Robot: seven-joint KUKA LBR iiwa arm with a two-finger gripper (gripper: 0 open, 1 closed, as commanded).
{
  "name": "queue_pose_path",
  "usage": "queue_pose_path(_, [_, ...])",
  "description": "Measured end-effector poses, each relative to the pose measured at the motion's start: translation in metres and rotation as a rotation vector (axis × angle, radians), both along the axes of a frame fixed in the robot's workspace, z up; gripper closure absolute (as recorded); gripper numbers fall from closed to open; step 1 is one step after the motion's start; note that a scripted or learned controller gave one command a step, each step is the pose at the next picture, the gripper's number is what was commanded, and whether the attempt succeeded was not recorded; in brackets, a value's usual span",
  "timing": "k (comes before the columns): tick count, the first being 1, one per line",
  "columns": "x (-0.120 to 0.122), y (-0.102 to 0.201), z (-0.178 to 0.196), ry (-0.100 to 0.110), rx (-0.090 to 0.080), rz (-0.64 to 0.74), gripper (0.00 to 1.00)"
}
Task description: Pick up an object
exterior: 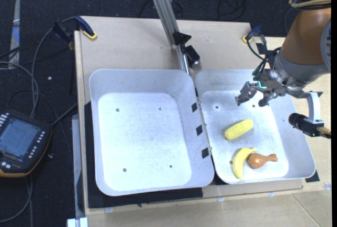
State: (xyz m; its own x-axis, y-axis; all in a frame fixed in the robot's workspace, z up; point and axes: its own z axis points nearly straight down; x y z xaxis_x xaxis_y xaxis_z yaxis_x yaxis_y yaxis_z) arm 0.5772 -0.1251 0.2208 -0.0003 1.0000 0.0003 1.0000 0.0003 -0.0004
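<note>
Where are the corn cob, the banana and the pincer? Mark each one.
corn cob (238, 129), camera view, middle of the cob.
banana (239, 161), camera view, middle of its curved body.
pincer (256, 93), camera view, midway between its fingertips.

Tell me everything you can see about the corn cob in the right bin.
The corn cob is a short, stubby yellow piece that looks like a plastic toy with a bumpy kernel texture. It lies flat on the floor of the right bin, near the middle, tilted so its right end points slightly up the view. Nothing touches it: the banana lies below it with a gap between, and the gripper hangs above and apart.
</note>
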Motion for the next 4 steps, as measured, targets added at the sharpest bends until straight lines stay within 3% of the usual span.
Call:
queue_pose_path(1, [0.0, 0.0, 0.0, 0.0, 0.0, 0.0, 0.0])
queue_pose_path(3, [0.0, 0.01, -0.103, 0.005, 0.001, 0.0, 0.0])
queue_pose_path(4, [0.0, 0.01, -0.127, 0.002, 0.0, 0.0, 0.0])
